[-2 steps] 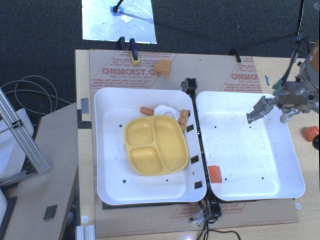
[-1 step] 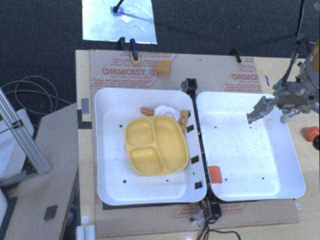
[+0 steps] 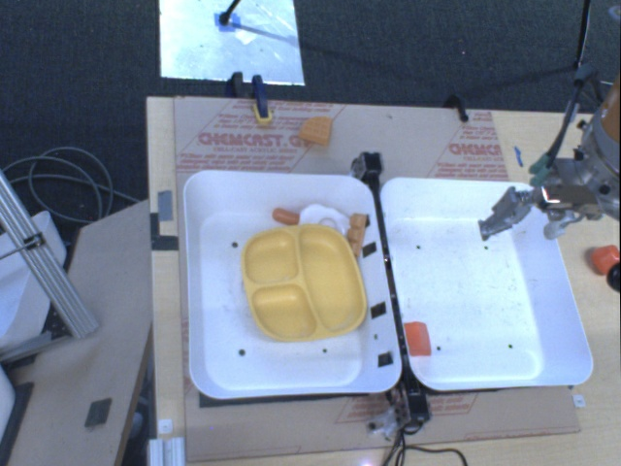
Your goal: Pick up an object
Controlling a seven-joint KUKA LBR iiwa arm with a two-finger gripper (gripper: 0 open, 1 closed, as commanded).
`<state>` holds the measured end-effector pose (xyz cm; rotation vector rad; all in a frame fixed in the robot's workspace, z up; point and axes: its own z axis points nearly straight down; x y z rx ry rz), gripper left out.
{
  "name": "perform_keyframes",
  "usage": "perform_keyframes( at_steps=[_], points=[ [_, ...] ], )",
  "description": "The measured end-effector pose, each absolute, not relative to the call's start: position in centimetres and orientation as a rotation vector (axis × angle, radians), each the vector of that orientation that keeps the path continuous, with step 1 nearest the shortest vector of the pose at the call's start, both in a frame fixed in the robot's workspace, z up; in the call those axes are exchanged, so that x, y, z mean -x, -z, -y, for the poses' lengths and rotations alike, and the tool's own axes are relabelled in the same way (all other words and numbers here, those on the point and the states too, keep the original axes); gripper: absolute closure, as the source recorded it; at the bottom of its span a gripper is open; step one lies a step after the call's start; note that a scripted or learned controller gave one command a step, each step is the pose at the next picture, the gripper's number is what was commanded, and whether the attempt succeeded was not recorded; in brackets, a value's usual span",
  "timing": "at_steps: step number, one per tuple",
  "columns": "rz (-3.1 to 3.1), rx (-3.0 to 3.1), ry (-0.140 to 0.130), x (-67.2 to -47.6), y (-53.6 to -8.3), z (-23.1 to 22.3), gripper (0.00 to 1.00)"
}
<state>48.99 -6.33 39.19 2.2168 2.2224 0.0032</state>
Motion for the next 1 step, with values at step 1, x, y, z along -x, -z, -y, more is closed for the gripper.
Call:
perform_keyframes(
  at_steps=[1],
  points=[
    [-2.222,-2.217,-0.003,-48.99,-39.19,6.33,0.0]
  ],
)
